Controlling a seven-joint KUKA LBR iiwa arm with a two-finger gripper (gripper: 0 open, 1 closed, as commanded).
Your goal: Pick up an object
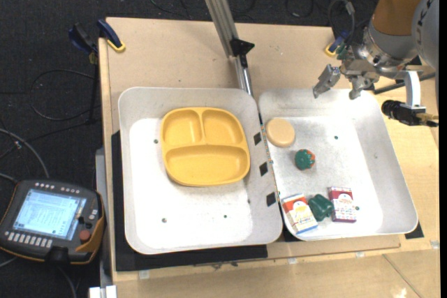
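My gripper (341, 84) hangs open over the far edge of the right bin (363, 143), its two grey fingers spread with nothing between them. Lower in that bin lie a round tan disc (281, 132), a small green ball with a red spot (304, 160), a dark green block (321, 206), a white and red carton (299, 213) and a small red box (342, 204). The disc is the closest of these to the gripper, down and to the left of it. The other items sit near the bin's front edge.
The left bin (140, 220) holds a yellow divided plate (205, 146). A slanted metal pole (220, 3) rises from between the bins at the back. A teach pendant (50, 220) lies off the bench to the left. Blue and yellow clamps (105, 33) sit at the bench corners.
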